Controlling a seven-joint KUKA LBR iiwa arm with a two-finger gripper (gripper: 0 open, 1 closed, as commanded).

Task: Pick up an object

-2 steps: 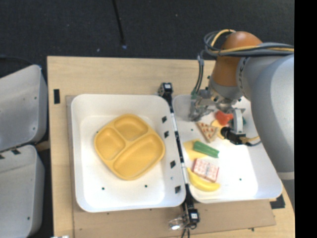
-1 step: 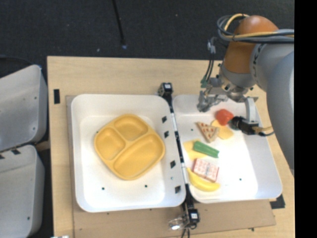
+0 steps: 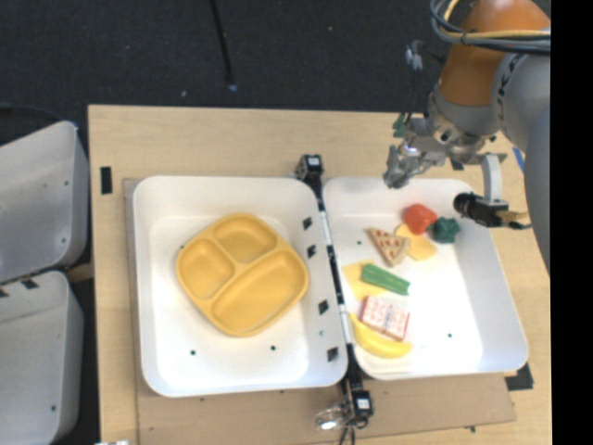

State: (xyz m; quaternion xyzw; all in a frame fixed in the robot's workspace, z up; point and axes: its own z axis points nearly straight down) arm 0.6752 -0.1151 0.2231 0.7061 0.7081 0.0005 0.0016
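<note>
From my station I see the arm (image 3: 482,54) reaching in from the right, its orange band above the wrist, with the gripper (image 3: 400,176) hanging over the far edge of the right bin (image 3: 482,332). Whether the pincer is wide or narrow I cannot tell; it is small and blurred at this slant. Nothing is visible between its tips.

The right bin contains all the loose items. A red piece (image 3: 419,217) lies toward the far right part, just below and to the right of the gripper, apart from it. A dark green piece (image 3: 446,230) sits just beside the red one on its right. A pizza slice (image 3: 387,245) lies to the left of the red piece, touching a yellow piece (image 3: 422,248) that sits between it and the dark green one. Nearer the camera, a green stick (image 3: 384,279) lies at a slant over a pale yellow shape. Below that, a red and white packet (image 3: 384,317) rests partly on a banana (image 3: 380,343), which is closest to the near edge of the bin.

The left bin (image 3: 157,341) holds a yellow divided plate (image 3: 243,273) with three compartments, lying flat near its middle.

Both bins sit side by side on the wooden bench (image 3: 222,123), touching along their inner edges.
</note>
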